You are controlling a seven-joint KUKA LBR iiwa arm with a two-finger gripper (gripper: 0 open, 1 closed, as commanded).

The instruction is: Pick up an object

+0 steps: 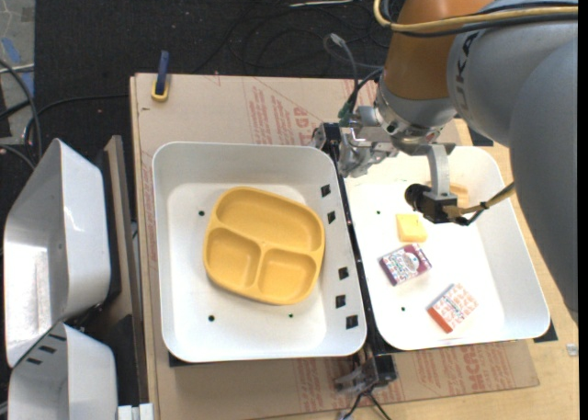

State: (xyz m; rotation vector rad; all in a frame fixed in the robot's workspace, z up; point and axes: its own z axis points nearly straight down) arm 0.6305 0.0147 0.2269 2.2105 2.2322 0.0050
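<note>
- Block [411, 227], small, yellow, mid right bin [491, 253]; purple-white packet [405, 266] just nearer; red-white packet [452, 307] toward near right corner.
- Yellow divided plate [265, 245] centred in left bin [179, 225].
- Gripper [360, 150] over right bin's far left corner, blurred; spread or pinched, can't tell.

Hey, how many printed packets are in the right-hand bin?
2. In that bin, a purple packet lies centrally, by a yellow block; a red-and-white packet lies nearer the front right. The arm covers the far end, so more may be hidden.
</note>
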